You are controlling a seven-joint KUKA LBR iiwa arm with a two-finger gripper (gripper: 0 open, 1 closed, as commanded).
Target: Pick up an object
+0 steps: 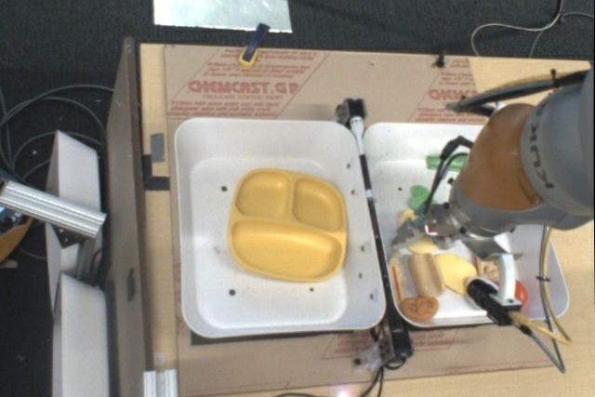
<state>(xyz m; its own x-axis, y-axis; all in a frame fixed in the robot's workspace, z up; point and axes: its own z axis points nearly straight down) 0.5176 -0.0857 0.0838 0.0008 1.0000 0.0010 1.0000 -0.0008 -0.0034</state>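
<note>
While the arm [521, 167] leans in from your right over the right bin [556, 288], its wrist covers the gripper, so you cannot tell its state or whether it has hold of anything. Below the wrist you see toy food lying in that bin: a hot dog [426, 273], a yellow piece [455, 271] just beside it, a round brown piece [419, 307] near the front wall, and green bits [420, 196] further back. Your left bin [209, 149] holds a yellow divided tray [288, 225], sitting near its middle.
</note>
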